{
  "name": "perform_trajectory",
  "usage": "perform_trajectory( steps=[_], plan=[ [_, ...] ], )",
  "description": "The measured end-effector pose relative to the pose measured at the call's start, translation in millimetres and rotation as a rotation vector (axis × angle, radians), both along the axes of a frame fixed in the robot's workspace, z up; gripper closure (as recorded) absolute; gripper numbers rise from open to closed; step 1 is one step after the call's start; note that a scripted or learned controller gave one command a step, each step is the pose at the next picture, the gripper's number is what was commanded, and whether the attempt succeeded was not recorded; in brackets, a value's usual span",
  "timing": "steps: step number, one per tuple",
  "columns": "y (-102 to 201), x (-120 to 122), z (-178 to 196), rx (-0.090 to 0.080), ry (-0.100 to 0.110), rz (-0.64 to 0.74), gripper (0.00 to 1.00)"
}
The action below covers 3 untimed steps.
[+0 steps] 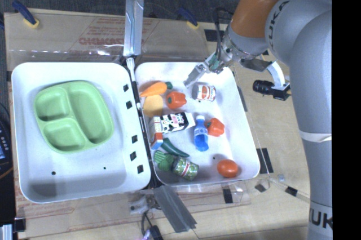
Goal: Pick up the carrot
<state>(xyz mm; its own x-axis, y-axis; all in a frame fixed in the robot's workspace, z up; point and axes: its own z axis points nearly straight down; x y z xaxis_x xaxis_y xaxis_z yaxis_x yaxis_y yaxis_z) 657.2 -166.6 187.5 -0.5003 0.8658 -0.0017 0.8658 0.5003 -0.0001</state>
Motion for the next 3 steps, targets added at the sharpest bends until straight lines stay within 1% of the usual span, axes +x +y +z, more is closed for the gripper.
perform_trajectory(
  steps=[1, 2, 3],
  plan=[
    [60, 0, -96, 0.002, 0.002, 0.338, 0.0],
    [60, 1, -84, 0.0, 0.0, 0.342, 1.0],
    [60, 1, -84, 0.0, 0.001, 0.342, 0.0]
  ],
)
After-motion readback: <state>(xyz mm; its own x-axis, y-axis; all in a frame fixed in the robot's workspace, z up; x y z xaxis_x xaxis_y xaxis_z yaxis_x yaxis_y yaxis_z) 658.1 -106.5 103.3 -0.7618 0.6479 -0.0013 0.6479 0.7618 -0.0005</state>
